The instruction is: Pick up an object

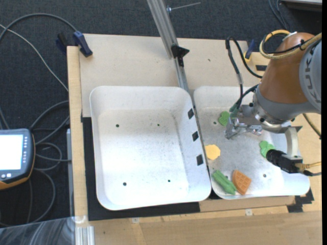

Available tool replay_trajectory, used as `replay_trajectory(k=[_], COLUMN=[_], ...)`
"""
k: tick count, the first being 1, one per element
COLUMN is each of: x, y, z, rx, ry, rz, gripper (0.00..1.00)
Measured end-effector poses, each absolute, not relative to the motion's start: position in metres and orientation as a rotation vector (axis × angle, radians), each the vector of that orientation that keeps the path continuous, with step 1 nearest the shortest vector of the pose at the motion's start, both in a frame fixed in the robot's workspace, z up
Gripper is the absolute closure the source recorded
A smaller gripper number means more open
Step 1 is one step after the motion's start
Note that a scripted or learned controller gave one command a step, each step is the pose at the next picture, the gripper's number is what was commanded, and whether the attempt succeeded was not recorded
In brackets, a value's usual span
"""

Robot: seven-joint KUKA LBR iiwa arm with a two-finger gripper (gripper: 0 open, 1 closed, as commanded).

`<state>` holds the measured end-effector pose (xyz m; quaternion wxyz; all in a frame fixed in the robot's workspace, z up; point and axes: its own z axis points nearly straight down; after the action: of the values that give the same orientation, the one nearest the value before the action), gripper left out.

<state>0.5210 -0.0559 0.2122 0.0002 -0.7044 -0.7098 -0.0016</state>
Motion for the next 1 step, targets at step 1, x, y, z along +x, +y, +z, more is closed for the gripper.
replay_trajectory(k=[1], x=[0.5506], y=[-0.0043], z=[0.2103], rx=[-2.213], ry=[-2.23], rz=[-0.005], gripper=[1.0])
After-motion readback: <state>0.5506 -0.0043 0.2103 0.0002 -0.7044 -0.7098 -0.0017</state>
